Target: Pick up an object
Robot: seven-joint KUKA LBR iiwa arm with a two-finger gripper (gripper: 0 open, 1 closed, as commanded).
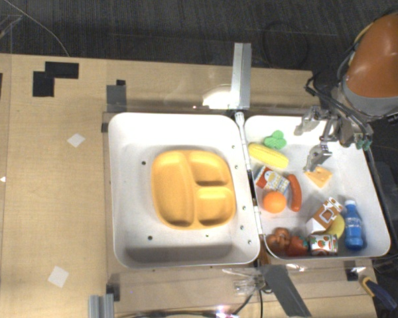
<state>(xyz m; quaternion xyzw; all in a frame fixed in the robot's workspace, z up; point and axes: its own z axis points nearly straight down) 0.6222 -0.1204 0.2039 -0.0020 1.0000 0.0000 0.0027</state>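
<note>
My gripper hangs below the orange-banded wrist over the upper part of the right bin. Just below it lies a yellow cheese wedge, and I see nothing held in the gripper. To the left are a green toy, a corn cob, a small carton, a red sausage and an orange. Along the bin's front edge lie a brown-red toy, a can, a second carton, a banana and a blue bottle.
The left bin holds a yellow divided tray in its middle. A metal post stands behind the seam between the bins. The arm's body and cables fill the upper right corner.
</note>
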